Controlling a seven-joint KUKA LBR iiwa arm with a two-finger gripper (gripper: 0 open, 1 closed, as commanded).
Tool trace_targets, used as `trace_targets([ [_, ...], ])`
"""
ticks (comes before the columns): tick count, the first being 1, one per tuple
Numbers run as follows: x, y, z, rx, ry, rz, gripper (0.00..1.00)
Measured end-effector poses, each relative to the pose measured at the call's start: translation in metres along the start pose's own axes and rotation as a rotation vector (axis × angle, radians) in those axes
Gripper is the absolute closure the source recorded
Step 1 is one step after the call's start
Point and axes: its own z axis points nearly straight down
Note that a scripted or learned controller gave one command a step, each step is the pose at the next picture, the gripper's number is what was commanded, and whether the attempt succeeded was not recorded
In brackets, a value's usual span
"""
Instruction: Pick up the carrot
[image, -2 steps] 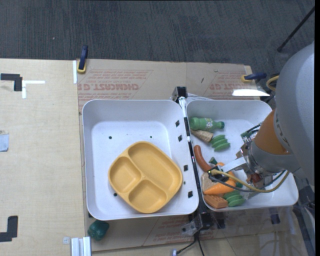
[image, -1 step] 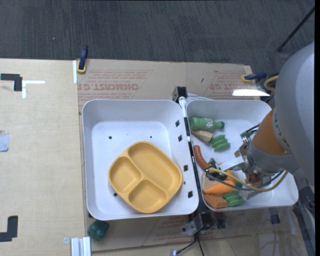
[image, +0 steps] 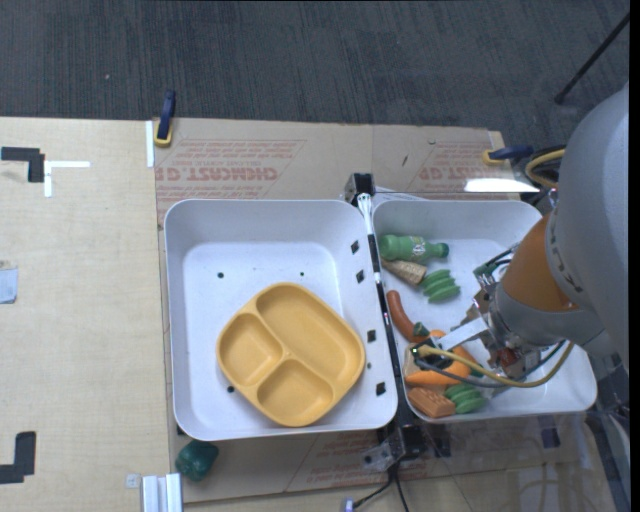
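I am down in the right bin (image: 470, 225), my gripper (image: 462, 352) lowered among the toy food heaped at its near end, because that is where the carrot (image: 432, 380) lies. It is directly below my tool and a little toward the left bin (image: 200, 240), a slim orange piece lying flat across the pile. Whether I am clenched, released or grasping anything I cannot tell; my own wrist and cabling cover the working end.

The carrot is hemmed in, which explains my steep approach from above: a brown slice (image: 430, 403) touches it on the near side, a green ridged piece (image: 465, 397) lies just beside its thick end, and a red sausage (image: 400, 314) stands just beyond it along the bin wall. Farther off, past my tool, sit a green bottle (image: 412, 246) and another green ridged piece (image: 440, 287), well clear of the job.

The yellow divided plate (image: 290, 352) rests in the left bin, apart from all this. I judge the pick not yet secured.
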Motion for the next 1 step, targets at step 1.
trace_targets([
  [1,-0.0006,0.0007,0.0001,0.002,-0.001,0.029,0.0],
])
